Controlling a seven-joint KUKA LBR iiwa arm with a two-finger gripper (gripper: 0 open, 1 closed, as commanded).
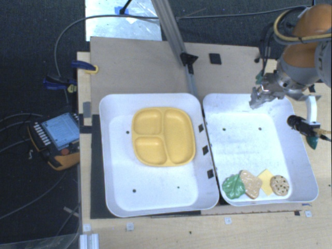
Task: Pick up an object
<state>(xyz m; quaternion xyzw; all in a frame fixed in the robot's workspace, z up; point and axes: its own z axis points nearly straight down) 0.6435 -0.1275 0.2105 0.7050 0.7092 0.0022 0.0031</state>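
Hovering at about two o'clock in the camera view, the hand (259, 100) sits over the far rim of the right bin (259, 139), hung from a grey wrist with an orange band above it. Its tips are small and blurred against the white rim, so I cannot tell how far apart they stand, and nothing can be seen caught in them.

Four small objects cluster at about five o'clock, in the near corner of that same bin, well apart from the hand. A green leaf-shaped piece (233, 186) lies at the nine-o'clock end of the cluster, touching a tan, bread-like piece (251, 183) beside it. Toward three o'clock from that comes a yellow cheese-like wedge (266, 180), and then a round speckled cookie (279, 185) close to the bin's near wall.

At about eight o'clock from the hand, the left bin (119, 191) carries a yellow divided plate (163, 136) with three compartments, lying flat in the bin's far half.

Both bins rest side by side on a brown surface (135, 66). A grey pole (168, 22) crosses it at a slant from twelve o'clock, and a blue-screened handheld unit (57, 134) lies off the surface at nine o'clock.
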